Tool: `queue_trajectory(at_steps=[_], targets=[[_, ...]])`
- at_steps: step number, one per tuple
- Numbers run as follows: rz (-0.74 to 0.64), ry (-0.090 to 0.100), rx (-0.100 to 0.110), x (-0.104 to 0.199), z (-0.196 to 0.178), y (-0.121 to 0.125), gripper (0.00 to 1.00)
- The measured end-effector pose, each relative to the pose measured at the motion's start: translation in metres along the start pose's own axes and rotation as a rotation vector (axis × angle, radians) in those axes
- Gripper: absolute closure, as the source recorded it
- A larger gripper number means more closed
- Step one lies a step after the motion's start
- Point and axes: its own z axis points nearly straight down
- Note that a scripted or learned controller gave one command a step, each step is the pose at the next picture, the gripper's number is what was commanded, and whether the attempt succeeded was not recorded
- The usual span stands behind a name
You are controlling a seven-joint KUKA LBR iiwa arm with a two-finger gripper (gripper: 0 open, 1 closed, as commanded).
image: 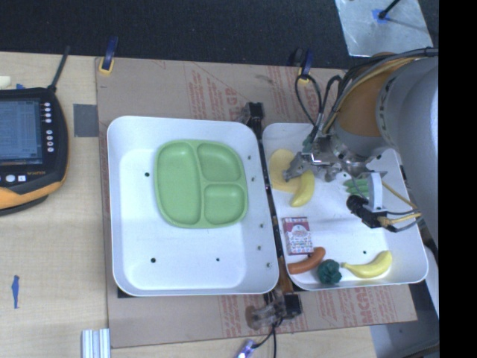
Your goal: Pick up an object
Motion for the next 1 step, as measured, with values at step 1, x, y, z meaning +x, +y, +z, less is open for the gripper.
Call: queue_trajectory(at_steps=[1], targets=[[-0.005, 0.0, 0.002, -0.0004, -0.0103, 0.0001, 1.0]])
